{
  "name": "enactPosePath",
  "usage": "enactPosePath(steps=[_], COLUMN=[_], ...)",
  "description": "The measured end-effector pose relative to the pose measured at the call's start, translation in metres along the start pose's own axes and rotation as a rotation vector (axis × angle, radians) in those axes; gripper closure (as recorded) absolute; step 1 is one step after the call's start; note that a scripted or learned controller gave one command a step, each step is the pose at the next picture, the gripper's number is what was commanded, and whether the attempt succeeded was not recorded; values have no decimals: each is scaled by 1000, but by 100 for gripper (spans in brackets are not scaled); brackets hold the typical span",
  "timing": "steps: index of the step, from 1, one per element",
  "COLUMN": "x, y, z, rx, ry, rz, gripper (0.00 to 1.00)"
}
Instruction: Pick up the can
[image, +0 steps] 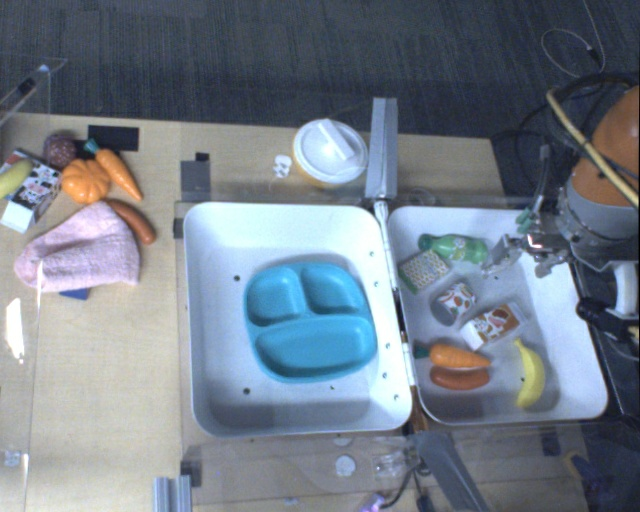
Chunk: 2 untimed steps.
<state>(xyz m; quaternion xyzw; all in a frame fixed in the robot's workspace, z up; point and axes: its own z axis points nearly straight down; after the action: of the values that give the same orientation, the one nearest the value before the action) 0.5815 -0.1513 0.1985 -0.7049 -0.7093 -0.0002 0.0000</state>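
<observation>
Gripper (522, 243) hangs over the right bin (590, 395), jaw state impossible to tell. Can (455, 301) lies mid-bin, apart from it, near the green bottle (455, 246).

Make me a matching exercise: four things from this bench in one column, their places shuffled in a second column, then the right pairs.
Things:
1. blue divided plate
2. banana
3. pink cloth
4. green bottle

Places:
A. on the bench, left of both bins
B. far end of the right bin, near the gripper
C. middle of the left bin
D. near right corner of the right bin

Pairs: 1-C, 2-D, 3-A, 4-B
</observation>
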Motion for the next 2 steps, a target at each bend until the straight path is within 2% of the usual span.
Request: enactPosePath(steps=[1, 2], x=[49, 50], y=[-25, -23], z=[90, 80], rx=[-5, -9], ry=[0, 0], rz=[-99, -100], gripper=[0, 100])
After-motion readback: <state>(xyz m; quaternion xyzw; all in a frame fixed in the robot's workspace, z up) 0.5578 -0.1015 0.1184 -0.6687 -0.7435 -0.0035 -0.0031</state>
